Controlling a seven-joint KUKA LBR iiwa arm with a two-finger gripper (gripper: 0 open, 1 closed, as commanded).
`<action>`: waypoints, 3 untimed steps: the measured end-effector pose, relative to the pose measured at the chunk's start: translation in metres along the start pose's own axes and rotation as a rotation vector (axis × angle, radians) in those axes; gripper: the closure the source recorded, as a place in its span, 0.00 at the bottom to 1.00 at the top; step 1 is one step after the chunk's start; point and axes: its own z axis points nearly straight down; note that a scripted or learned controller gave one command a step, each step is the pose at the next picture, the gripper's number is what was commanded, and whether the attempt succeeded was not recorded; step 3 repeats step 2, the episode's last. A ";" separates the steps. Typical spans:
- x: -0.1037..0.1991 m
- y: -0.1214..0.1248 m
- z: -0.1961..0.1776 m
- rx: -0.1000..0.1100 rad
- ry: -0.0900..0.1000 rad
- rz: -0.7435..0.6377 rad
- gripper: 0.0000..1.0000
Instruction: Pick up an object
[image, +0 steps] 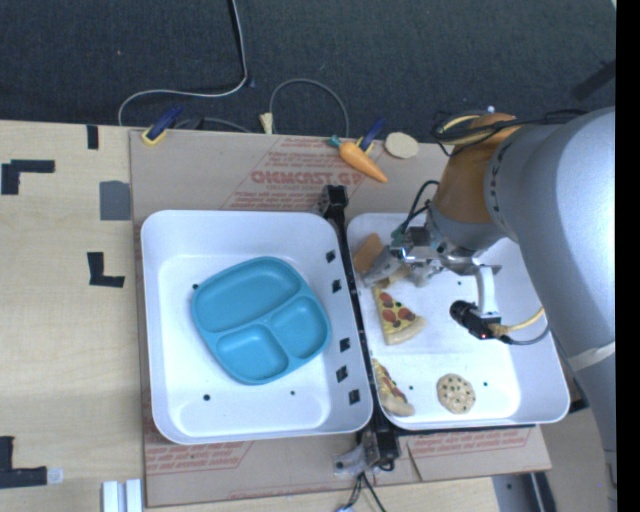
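Red print on the cardboard sheet under the bins was too blurred to read, while the gripper reached into the right bin, jaw state impossible to tell, beside a tan piece, above the pizza slice, with a cookie nearer and a blue divided plate in the left bin.

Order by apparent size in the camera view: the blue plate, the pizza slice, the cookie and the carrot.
1. blue plate
2. pizza slice
3. carrot and cookie look about alike; unranked.
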 end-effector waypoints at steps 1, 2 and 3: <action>0.000 -0.002 -0.010 -0.001 -0.001 0.002 1.00; 0.050 -0.028 -0.104 -0.002 0.003 -0.004 1.00; 0.050 -0.028 -0.104 -0.002 0.003 -0.004 1.00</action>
